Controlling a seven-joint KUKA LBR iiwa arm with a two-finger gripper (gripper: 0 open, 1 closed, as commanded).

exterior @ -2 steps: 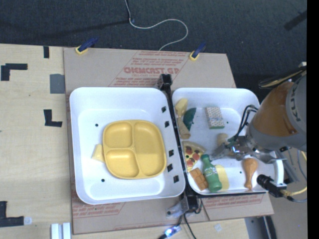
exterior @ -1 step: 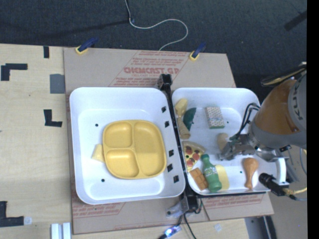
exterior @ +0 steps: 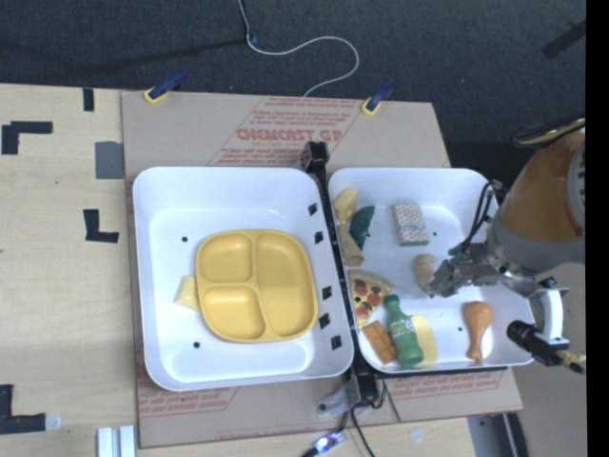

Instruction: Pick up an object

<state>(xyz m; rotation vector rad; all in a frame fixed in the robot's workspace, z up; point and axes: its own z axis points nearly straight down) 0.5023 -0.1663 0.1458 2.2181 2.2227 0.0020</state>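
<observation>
In the right bin (exterior: 447, 181), toward its right wall, I have the gripper (exterior: 445, 279) low beside a small tan lump (exterior: 424, 270), and I cannot tell from here how the tool is set or whether it has anything. The lump looks like the nearest target, sitting mid-bin, well clear of the drumstick (exterior: 478, 327) near the front right corner and the speckled block (exterior: 410, 224) toward the back. To do this well I'd centre over the lump before descending, then lift straight up. The green bottle (exterior: 403, 331) and pizza slice (exterior: 365, 296) crowd the left wall, so I'd leave them. The left bin (exterior: 162, 208) holds a yellow plate (exterior: 257, 285).
</observation>
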